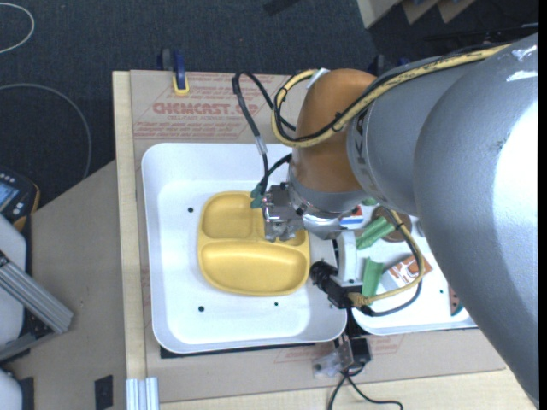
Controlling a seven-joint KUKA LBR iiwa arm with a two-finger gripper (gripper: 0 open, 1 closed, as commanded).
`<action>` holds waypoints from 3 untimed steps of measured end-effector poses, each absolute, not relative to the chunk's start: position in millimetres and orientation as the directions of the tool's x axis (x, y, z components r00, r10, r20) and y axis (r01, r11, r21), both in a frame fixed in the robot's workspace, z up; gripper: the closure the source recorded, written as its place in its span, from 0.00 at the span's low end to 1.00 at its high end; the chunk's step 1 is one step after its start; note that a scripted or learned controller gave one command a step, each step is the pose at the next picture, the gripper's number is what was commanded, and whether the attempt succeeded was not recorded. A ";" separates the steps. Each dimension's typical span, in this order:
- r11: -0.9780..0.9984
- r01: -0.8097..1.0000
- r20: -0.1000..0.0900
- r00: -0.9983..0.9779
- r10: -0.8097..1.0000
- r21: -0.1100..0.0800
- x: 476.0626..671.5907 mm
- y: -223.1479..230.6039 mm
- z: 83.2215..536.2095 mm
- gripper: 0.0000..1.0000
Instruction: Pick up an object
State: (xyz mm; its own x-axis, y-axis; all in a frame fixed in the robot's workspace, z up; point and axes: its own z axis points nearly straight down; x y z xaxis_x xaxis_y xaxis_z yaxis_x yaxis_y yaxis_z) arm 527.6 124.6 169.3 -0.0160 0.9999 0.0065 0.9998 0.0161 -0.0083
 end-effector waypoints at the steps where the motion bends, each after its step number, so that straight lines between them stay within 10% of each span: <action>1: 0.011 1.000 0.009 -0.011 1.000 0.020 600.3 214.8 306.8 1.00; 3: 0.003 1.000 0.004 -0.003 1.000 0.008 524.4 223.7 432.0 1.00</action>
State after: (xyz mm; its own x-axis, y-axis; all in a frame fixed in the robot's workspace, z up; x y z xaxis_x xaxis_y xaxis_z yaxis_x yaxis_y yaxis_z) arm 524.4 223.7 432.0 -0.0026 1.0000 0.0040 1.0000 0.0025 0.0079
